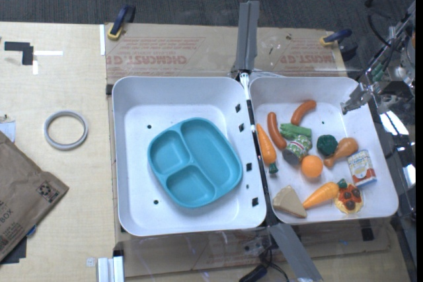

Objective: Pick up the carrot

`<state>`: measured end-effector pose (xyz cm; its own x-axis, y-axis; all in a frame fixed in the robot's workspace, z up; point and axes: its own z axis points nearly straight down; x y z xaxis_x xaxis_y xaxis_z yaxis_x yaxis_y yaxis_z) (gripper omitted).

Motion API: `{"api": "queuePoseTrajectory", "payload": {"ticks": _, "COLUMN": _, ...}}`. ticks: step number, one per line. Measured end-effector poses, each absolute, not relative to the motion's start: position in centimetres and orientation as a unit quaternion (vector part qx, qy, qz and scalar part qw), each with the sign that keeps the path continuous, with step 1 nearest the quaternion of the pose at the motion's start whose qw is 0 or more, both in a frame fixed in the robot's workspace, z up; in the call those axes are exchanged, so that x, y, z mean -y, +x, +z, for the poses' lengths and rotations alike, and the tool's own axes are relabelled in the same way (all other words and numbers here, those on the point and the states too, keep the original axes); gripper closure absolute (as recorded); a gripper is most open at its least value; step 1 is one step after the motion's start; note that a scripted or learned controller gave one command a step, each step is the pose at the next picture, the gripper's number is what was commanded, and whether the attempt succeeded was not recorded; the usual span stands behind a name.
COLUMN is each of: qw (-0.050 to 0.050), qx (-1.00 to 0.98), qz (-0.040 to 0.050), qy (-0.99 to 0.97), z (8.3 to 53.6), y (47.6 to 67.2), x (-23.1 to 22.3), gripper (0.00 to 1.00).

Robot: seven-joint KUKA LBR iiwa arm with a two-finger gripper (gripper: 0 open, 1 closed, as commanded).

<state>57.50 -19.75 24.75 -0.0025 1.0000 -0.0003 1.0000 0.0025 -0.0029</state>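
gripper (351,102) at the right bin's (386,168) 2 o'clock rim, whether clenched or released cannot be told | carrot (266,145) lying lengthwise at 9 o'clock of that bin, beside a sausage (275,131) | second carrot (320,194) at 5 o'clock, touching pizza slice (349,197) | blue divided plate (193,162) in left bin (132,142)

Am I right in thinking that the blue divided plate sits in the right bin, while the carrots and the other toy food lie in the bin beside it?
Not quite: the camera view shows the blue divided plate in the left bin. The carrots and the other toy food lie in the right bin beside it, as you said.
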Motion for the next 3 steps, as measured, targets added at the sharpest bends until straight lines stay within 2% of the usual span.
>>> {"api": "queuePoseTrajectory", "payload": {"ticks": 1, "qw": 0.001, "qx": 0.663, "qz": 0.0011, "qy": -0.749, "z": 14.6, "y": 55.5, "x": 16.4, "gripper": 0.00}}
{"api": "queuePoseTrajectory", "payload": {"ticks": 2, "qw": -0.009, "qx": 0.643, "qz": -0.0048, "qy": -0.765, "z": 10.2, "y": 53.1, "x": 14.4, "gripper": 0.00}}
{"api": "queuePoseTrajectory", "payload": {"ticks": 3, "qw": 0.001, "qx": 0.582, "qz": 0.0003, "qy": -0.813, "z": 9.2, "y": 53.6, "x": 16.1, "gripper": 0.00}}
